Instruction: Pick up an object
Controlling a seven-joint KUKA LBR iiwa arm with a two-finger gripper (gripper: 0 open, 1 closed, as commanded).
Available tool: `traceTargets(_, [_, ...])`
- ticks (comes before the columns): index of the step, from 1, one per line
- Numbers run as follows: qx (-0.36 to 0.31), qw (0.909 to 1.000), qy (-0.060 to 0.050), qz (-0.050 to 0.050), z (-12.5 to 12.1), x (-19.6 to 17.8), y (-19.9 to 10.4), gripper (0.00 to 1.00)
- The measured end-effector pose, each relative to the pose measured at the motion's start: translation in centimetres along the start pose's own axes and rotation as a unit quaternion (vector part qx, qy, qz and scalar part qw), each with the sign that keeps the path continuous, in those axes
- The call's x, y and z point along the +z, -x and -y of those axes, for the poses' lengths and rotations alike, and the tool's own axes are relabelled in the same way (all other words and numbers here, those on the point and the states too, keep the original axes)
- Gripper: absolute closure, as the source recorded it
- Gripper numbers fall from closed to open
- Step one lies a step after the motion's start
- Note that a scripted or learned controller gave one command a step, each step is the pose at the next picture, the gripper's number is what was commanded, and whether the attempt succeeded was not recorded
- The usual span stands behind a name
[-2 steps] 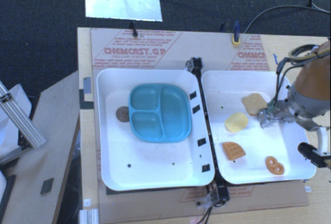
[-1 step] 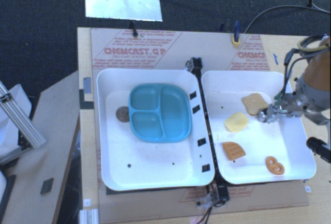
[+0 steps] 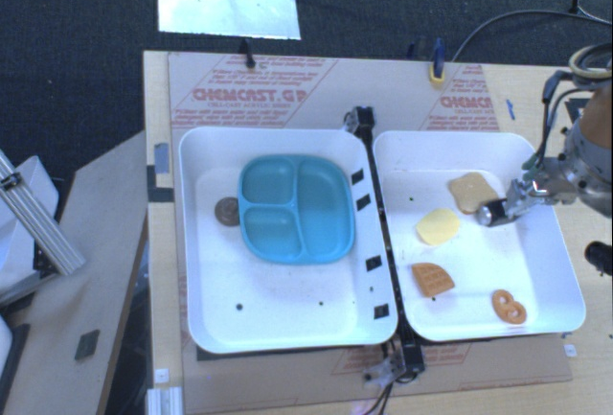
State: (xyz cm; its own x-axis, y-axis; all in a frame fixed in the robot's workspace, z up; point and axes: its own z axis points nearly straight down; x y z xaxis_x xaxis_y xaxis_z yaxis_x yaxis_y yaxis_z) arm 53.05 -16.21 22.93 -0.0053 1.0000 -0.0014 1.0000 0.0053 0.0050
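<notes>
Camera view: gripper point(image 3: 530, 192) was seen over right-hand bin point(image 3: 565, 308); whether spread or closed could not be told. Tan slice point(image 3: 472, 191) lay just beside it, toward bin's middle. Judged light, stiff, flat; best taken across thin edges.

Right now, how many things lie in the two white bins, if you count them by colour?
Blue: 1, the divided plate
Brown: 1, the round disc
Tan: 1, the flat slice
Yellow: 1, the flat piece
Orange: 2, the wedge and the pretzel
Total: 6
</notes>
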Motion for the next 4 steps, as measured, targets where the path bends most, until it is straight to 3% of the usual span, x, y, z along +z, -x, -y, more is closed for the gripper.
traceTargets(2, [-0.002, 1.0, -0.002, -0.001, -0.4, 1.2, -10.1, 1.0])
traceTargets(4, [-0.002, 1.0, -0.003, -0.001, 1.8, 0.3, -20.6, 1.0])
